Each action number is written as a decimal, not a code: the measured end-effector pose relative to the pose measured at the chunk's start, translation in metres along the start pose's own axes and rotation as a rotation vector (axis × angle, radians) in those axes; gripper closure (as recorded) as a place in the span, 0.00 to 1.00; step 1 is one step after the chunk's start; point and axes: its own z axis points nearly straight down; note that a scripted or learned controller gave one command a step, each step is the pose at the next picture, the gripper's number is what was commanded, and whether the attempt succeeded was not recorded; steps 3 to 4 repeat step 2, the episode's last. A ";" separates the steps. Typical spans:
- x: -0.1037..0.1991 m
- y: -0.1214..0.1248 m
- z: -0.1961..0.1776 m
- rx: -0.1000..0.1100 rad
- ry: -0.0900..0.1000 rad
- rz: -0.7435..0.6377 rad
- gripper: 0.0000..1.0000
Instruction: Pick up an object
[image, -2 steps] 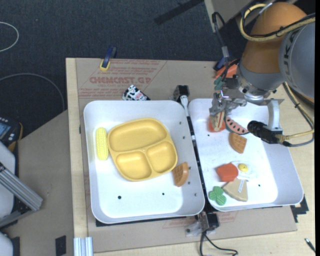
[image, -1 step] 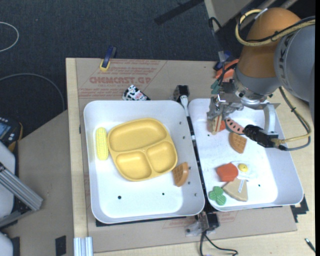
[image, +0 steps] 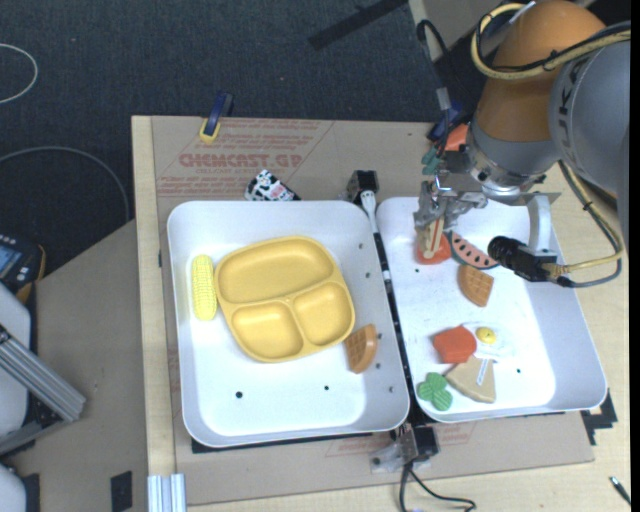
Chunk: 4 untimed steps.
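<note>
A small toy carton of french fries (image: 433, 242), pale tan sticks standing in a red base, sits upright near the upper left corner of the right-hand white bin (image: 560, 385), in the upper right part of the frame. The gripper (image: 437, 222) hangs directly over it, its metal fingers reaching down among the sticks; whether the jaws are apart or pressed on the fries cannot be told from this angle. Just to the right of the fries lies a curved slice of watermelon (image: 471, 251), red with a dark rind. Below that rests a brown waffle-like piece (image: 476, 285). Lower in the same bin sit a red-orange tomato-like piece (image: 455, 344), a fried egg (image: 486, 338) with a yellow yolk just beside it, a tan wedge (image: 475, 381), and a green leafy piece (image: 434, 391) at the bin's lower left.

The grey arm (image: 590, 100), with a broad orange band (image: 535, 40), enters from the upper right of the frame.

The left-hand white bin (image: 290, 410), centre-left of the frame, holds a yellow divided plate (image: 283, 296) with three compartments. A yellow corn cob (image: 203, 286) lies just left of the plate, and a brown bread-like piece (image: 362, 348) lies at its lower right. Both bins rest on a tan board (image: 160, 300) printed with red lettering.
</note>
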 end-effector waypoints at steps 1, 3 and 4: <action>0.009 -0.009 -0.004 0.006 0.001 0.000 1.00; 0.004 -0.011 -0.003 0.006 0.001 0.002 1.00; 0.004 -0.011 -0.003 0.006 0.001 0.002 1.00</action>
